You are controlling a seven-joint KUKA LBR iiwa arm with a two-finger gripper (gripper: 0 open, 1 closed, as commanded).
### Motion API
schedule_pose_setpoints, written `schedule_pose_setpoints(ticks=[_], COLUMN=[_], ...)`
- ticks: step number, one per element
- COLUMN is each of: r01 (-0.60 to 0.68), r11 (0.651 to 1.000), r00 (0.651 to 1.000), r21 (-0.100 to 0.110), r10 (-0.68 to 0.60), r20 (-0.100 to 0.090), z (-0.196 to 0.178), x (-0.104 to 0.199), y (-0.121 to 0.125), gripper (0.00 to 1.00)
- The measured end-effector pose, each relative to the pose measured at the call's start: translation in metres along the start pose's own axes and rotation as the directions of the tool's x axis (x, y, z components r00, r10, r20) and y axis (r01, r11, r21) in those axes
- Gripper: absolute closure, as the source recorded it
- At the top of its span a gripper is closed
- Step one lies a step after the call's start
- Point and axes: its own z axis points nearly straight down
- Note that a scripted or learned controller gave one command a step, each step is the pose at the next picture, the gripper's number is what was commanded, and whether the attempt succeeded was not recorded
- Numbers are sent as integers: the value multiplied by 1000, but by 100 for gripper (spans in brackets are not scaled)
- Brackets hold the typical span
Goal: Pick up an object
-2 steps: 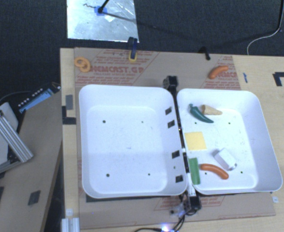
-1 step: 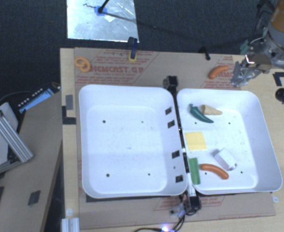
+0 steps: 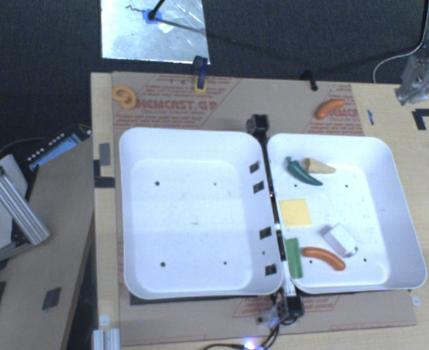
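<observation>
Five small toys are lying in the right bin point(image 3: 389, 195), like the yellow square point(image 3: 295, 212) and the sausage point(image 3: 324, 258). Nothing is being lifted yet; picking is waiting.

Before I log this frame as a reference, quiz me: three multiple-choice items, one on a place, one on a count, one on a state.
1. Where does the yellow square lie?
A. left bin
B. right bin
C. on the bench

2. How many orange sausages lie outside the bins?
A. none
B. one
C. three

3. How does the green pepper sit by the cone?
A. close beside it
B. in the other bin
C. off the bench

Answers: 1 B, it lies near the right bin's inner wall. 2 B, one sausage lies on the bench behind the right bin. 3 A, both lie together at that bin's far end.
</observation>
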Motion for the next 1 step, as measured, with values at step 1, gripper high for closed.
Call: schedule_pose_setpoints(ticks=[1], r01=[-13], r11=[1000], r00=[1000], r21=[19], r10=[13], r20=[5], z=[15], x=[-93], y=[75], gripper=[100])
